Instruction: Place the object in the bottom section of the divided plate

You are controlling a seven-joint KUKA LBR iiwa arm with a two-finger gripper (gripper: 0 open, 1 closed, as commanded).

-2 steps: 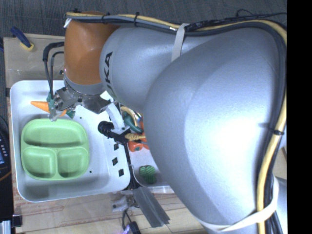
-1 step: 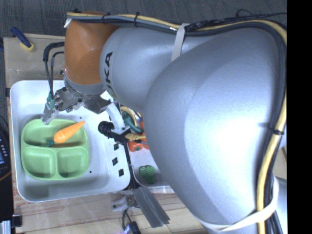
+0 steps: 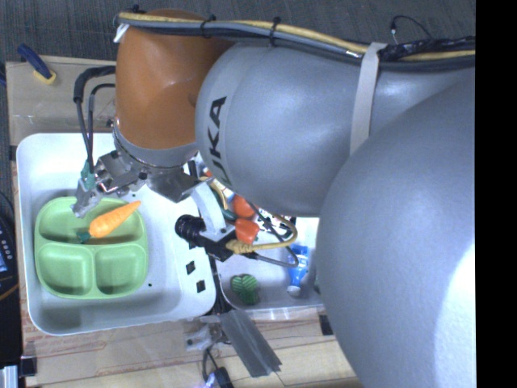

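A green divided plate (image 3: 56,277) lies in the left white bin (image 3: 32,160), with one long section at the top and two smaller sections at the bottom. An orange carrot (image 3: 115,217) rests tilted across the plate's upper part, over the ridge between the top section and the bottom right section, its green stem end pointing lower left. My gripper (image 3: 95,186) hangs just above the carrot's upper left, over the top edge of the plate. The wrist hides how it stands against the carrot.
The big grey and orange arm covers most of the right bin. Under it show a green ridged item (image 3: 244,288), a blue bottle (image 3: 299,268) and orange-red pieces (image 3: 243,219). A blue and yellow clamp (image 3: 36,63) sits on the bench at top left.
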